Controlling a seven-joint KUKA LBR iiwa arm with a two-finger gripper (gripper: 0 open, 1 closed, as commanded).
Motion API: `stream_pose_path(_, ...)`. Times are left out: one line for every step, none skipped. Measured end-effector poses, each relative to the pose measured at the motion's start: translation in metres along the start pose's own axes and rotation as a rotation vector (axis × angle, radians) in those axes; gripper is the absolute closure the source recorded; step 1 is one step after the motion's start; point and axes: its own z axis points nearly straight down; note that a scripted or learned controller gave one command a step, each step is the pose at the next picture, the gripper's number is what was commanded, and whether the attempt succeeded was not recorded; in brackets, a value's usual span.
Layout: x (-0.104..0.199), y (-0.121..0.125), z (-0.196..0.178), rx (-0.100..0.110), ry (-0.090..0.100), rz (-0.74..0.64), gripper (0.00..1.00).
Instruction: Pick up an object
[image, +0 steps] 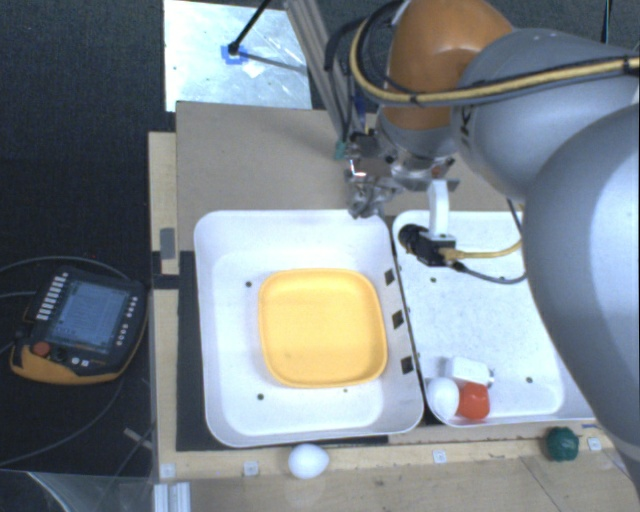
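- The grey arm (560, 150) covers the right bin's (520, 310) far and right side and runs out of frame
- The claw (372, 195) hangs over the far edge between the two bins, too small and dark to make out its state
- Left bin (225, 300) holds a yellow square plate (322, 326)
- In the right bin's near corner lie a white ball (442, 395), an orange-red object (473, 402) and a small white block (470, 371), touching
- A white egg shape (308, 461) and a dark green object (561, 443) rest on the table (260, 160)
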Motion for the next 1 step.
stream_pose_path(-0.0022,0.0003,-0.0002,0.000,-0.001,0.003,0.00)
